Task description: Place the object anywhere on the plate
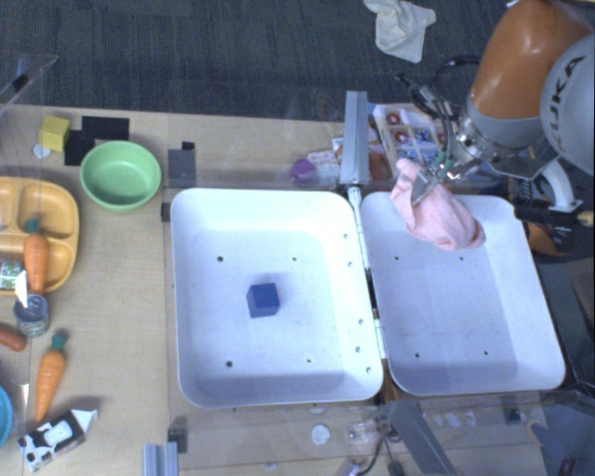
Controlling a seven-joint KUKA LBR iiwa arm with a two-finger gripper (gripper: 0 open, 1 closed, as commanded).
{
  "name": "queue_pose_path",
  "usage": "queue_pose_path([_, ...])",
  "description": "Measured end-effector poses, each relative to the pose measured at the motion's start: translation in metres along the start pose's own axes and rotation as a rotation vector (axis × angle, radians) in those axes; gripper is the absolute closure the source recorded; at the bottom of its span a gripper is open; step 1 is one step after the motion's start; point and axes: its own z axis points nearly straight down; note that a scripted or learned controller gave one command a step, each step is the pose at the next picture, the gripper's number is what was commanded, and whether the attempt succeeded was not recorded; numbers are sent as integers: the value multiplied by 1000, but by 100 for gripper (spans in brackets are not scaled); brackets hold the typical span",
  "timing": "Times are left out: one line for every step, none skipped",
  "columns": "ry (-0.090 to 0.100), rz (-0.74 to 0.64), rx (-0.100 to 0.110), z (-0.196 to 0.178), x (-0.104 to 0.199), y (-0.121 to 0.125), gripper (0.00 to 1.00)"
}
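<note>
A pale wooden bench sits against a dark carpeted floor, bearing two shallow white bins side by side. The pink cloth hangs over the top-left corner of the right bin, bunched and drooping, its upper end drawn up toward the gripper. The gripper's tips are at the top of the cloth and a fold of the pink fabric appears caught there, so the jaws look pinched on the cloth, though the tips themselves are small and partly hidden. Above it, the grey arm with its orange band reaches in from the upper right corner.

The left bin holds a small blue cube lying a little left of its middle, well apart from the cloth. Between the bins runs a grey metal divider that extends up past their top edges. Just behind the right bin lie some printed cards or a booklet, and a small purple thing lies near the divider.

Farther left on the bench stands a green bowl, and beside it a yellow block and a black block. At the left edge is a yellow divided tray with a toy carrot on it; a second carrot lies lower down. A crumpled white rag lies on the floor at the top.
</note>
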Motion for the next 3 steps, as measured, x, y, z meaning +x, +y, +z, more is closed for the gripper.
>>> queue_pose_path([3,-60,2,15,46,40,100])
queue_pose_path([3,-141,-1,-4,148,34,100])
queue_pose_path([6,-347,3,70,186,58,100])
